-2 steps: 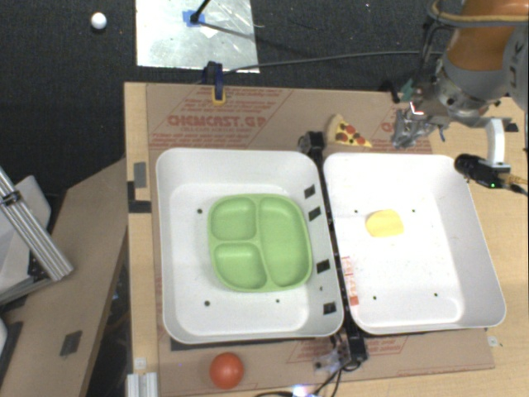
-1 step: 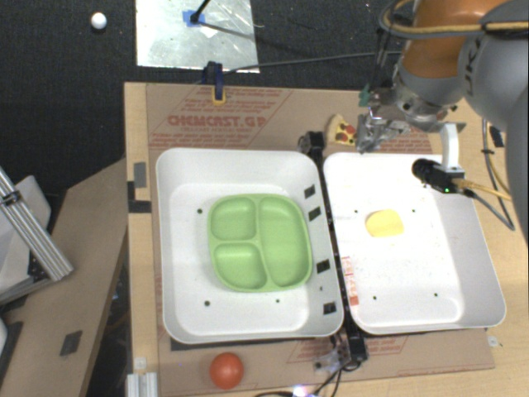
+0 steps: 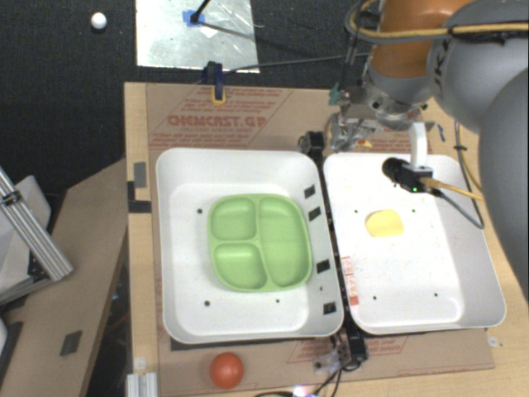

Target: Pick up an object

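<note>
Grey gripper (image 3: 354,131) (fingers perhaps hidden) above bins.

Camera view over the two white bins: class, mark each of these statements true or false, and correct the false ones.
1. A green divided tray lies in the left bin. True.
2. A yellow object lies in the right bin. True.
3. The yellow object is held between the fingers of the tool. False: it lies on the bin floor, apart from the tool, which is above the far edge of the right bin.
4. An orange-red ball lies inside the left bin. False: it sits on the bench in front of the bin, outside it.
5. The green tray has three compartments. True.
</note>
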You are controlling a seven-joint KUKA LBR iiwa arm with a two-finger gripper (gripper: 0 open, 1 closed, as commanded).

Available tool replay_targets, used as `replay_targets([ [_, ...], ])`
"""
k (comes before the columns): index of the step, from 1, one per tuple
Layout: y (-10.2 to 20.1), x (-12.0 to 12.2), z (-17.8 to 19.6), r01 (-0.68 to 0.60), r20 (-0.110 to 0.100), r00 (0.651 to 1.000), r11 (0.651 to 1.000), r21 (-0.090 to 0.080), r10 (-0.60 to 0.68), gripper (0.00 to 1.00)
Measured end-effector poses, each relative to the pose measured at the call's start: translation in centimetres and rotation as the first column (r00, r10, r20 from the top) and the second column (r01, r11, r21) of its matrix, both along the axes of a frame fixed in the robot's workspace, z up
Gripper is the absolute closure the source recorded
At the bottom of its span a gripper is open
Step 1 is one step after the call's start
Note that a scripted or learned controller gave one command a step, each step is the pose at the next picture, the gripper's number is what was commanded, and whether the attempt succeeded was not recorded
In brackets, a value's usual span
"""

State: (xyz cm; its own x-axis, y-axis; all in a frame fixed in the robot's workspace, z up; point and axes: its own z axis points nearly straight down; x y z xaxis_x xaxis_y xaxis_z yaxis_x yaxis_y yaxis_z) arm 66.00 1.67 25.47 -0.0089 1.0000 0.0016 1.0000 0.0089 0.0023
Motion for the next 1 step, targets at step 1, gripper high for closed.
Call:
replay_targets([
  [1,4.81,-0.16,-0.36,0.000,0.000,1.000,1.000,0.000,0.000,1.00],
])
